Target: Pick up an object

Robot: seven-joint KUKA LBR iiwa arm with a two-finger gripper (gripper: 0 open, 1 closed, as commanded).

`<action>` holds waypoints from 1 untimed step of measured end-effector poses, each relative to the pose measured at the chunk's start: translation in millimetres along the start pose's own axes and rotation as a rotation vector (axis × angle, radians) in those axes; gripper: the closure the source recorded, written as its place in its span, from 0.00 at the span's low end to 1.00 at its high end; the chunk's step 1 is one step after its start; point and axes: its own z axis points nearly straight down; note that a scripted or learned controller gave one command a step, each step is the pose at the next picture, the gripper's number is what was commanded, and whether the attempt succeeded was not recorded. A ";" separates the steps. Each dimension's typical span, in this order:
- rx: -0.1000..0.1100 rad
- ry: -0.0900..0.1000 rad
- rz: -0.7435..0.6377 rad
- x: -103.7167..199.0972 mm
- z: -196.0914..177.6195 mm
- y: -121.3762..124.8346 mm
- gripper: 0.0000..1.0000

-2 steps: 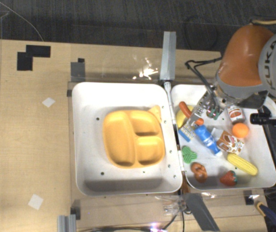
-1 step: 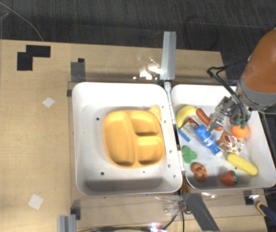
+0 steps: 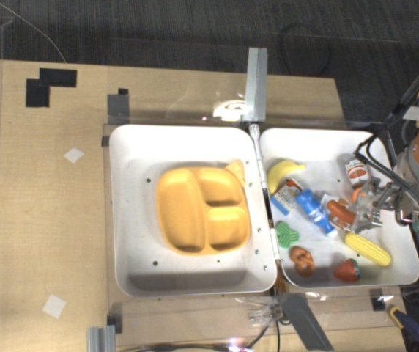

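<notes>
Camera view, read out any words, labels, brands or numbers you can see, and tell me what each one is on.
No text can be read.
The small can in the right bin has a red and white label; its print is too small and blurred to read.
The blue bottle carries a pale patch that may be a label; too blurred to tell.
The yellow tray in the left bin shows no markings.
</notes>
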 end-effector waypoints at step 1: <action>-0.001 -0.009 -0.003 -2.8 -12.0 2.1 1.00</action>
